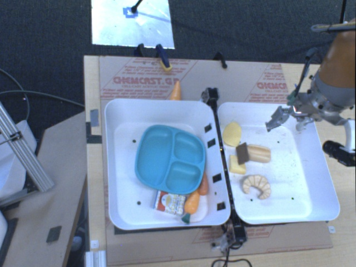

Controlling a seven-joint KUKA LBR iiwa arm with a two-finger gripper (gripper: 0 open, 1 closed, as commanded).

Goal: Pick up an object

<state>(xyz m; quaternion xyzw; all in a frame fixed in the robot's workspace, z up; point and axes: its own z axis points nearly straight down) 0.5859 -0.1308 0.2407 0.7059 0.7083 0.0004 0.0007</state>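
Over the right bin [325,202], near its far right corner, the hand [290,114] is hovering with its two fingers spread apart and nothing between them. The arm [336,71] is reaching in from the right.

Candidate objects are lying in the bin's left half: a yellow round piece [232,133] by the divider, a tan roll [259,153] with a dark block [242,151] against it, a yellow wedge [237,164] just beside those, and a croissant [256,186] nearer the front. All are sitting to the left of the hand and toward the front; the roll cluster is nearest, yet clearly apart from the fingers.

Risks, as judged: the roll, block and wedge are touching, so a descent there could be nudging one piece aside or pinching two at once. The round piece is lying flat and close to the wall, likely leaving little room for a finger. The croissant is lying apart from the rest and looks the safest pick.

The left bin [119,149] is holding a blue tray [169,160], carrots [193,202] and a packet [169,202].
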